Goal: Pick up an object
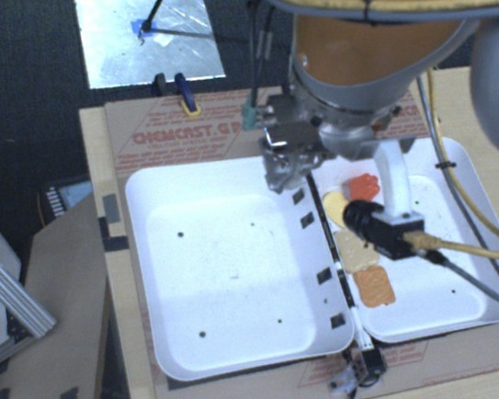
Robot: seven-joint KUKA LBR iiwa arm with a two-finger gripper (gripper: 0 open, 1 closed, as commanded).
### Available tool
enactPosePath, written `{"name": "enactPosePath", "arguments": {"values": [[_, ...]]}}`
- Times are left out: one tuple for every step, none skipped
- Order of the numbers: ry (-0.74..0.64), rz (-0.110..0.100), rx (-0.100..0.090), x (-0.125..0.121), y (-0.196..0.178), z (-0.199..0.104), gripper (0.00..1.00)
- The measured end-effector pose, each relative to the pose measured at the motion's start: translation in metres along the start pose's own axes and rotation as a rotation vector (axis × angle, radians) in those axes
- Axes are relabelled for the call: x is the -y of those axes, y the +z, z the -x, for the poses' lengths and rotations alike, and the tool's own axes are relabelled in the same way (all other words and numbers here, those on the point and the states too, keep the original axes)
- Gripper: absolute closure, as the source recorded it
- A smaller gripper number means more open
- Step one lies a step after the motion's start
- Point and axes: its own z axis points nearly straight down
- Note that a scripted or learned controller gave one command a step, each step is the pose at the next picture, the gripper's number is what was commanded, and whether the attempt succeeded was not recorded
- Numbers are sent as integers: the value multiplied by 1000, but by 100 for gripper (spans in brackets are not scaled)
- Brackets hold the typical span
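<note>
Hanging over the far end of the divider between the left bin (223, 272) and the right bin (469, 207), the gripper (284, 168) hides its jaws; open or closed cannot be told. Red block (363, 188), yellow disc (333, 204), tan piece (354, 254) and orange piece (374, 287) lie in the right bin, near the divider.

Four small objects by the right bin's (450, 299) left edge.
A red-orange block (363, 188) lay farthest back, a pale yellow disc (333, 204) just beside it, a flat tan piece (357, 254) mid-edge, and an orange rectangular slab (375, 287) flat toward the front-left corner.
</note>
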Motion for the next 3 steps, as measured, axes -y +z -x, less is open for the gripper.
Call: {"name": "enactPosePath", "arguments": {"values": [[6, 0, 2, -1, 0, 4, 0], [0, 3, 1, -1, -11, 3, 100], [3, 9, -1, -43, -77, -29, 100]]}}
